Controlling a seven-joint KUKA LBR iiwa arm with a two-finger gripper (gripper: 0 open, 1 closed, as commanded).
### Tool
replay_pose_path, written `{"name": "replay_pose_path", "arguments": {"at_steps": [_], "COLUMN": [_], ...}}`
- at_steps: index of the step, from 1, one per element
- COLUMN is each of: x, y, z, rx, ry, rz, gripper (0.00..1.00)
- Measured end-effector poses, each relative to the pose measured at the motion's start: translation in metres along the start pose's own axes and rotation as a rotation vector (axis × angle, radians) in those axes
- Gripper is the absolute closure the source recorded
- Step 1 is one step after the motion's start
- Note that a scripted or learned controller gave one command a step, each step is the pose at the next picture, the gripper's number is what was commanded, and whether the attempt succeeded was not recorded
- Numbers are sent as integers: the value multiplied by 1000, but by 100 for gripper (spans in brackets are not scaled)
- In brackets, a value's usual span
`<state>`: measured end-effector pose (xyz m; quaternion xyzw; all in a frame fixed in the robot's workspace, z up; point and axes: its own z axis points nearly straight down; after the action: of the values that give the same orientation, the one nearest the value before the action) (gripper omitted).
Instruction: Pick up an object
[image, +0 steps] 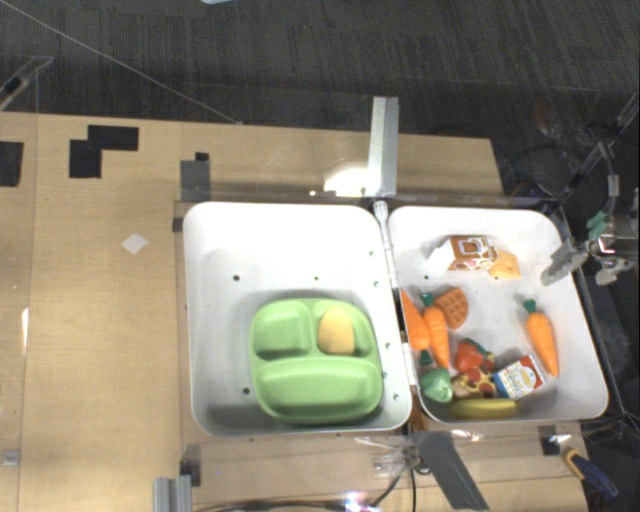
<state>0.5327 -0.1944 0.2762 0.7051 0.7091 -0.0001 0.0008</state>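
Observation:
The right bin (570, 400) holds several toy foods. A lone carrot (541, 338) lies near its right wall, and two more carrots (428, 332) lie by the left wall next to a round waffle (453, 306). An orange and white packet (474, 254) sits at the back. A small juice carton (518, 378), a banana (483, 407), a red piece (469, 356) and a green pepper (435, 383) crowd the front. My gripper (578, 256) is partly in view over the bin's right rim, up and to the right of the lone carrot, with nothing seen in it.
The left bin (220, 250) carries a green divided plate (315, 385) with a yellow lemon-like piece (338, 330) in its back right compartment. A metal post (384, 145) stands behind the divider between the bins. Cables hang at the far right.

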Motion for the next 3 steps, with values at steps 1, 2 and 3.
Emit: {"name": "replay_pose_path", "arguments": {"at_steps": [1,2,3], "x": [-11,9,0], "y": [-18,-24,33], "z": [165,185,186], "rx": [3,-14,-18], "ry": [2,-1,-2], "rz": [63,332,272], "gripper": [0,0,0]}}
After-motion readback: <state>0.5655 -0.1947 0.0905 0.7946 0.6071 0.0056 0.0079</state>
